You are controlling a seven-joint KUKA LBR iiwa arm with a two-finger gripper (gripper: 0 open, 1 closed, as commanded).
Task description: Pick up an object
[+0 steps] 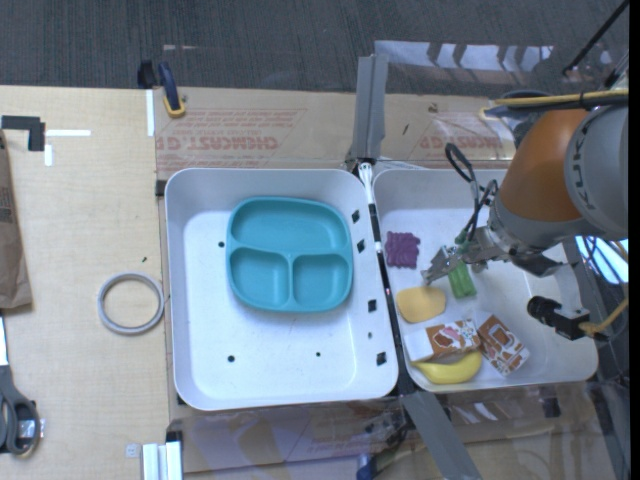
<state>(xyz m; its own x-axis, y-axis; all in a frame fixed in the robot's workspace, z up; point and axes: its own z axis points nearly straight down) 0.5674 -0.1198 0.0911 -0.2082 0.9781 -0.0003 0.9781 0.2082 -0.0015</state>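
Two white bins sit side by side: a left bin [190,298] and a right bin [560,308]. The left bin holds one teal plate [290,255] with three compartments. The right bin holds six small items: one purple piece [402,249], one green piece [461,282], one yellow wedge [420,304], one banana [447,370], and two orange-and-white packets [452,338] [502,344]. On the bench to the left lie one tape ring [130,302] and one pair of scissors [15,420]. One blue clamp [170,88] stands at the bench's far edge
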